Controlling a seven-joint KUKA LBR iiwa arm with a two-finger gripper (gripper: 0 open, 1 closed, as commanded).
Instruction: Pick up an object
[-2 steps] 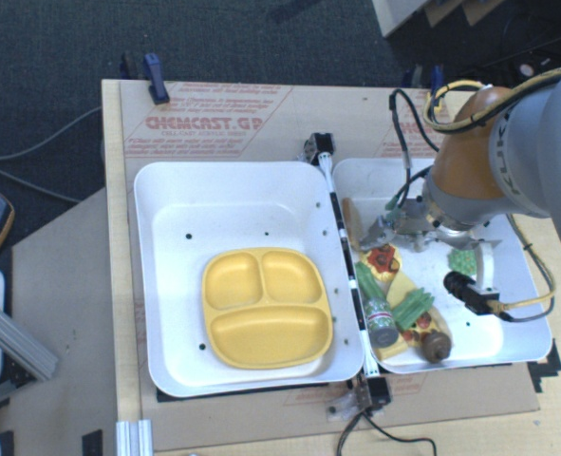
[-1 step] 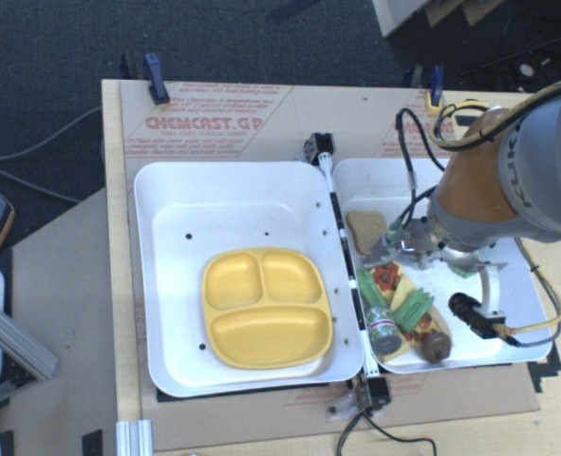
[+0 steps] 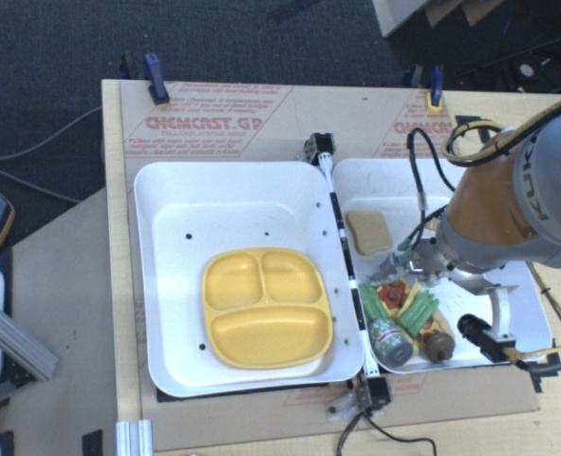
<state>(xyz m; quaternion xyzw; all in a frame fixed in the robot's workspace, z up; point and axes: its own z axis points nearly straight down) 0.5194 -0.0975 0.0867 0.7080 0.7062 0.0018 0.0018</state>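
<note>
My gripper (image 3: 415,260) reaches down into the right bin (image 3: 384,177), just above a heap of small things at the bin's front left. The heap holds a red and yellow toy piece (image 3: 396,296), green pieces (image 3: 419,313), a grey can (image 3: 391,341) lying on its side and a brown lump (image 3: 439,343). A tan slice of toy bread (image 3: 367,231) lies flat just left of the gripper. The grey wrist and orange band hide the middle and right of this bin.
The left bin (image 3: 166,207) holds a yellow divided plate (image 3: 265,306) toward its front. A black clip (image 3: 319,144) sits at the far end of the wall between the two bins. Blue clamps (image 3: 154,76) grip the bench's far edge.
</note>
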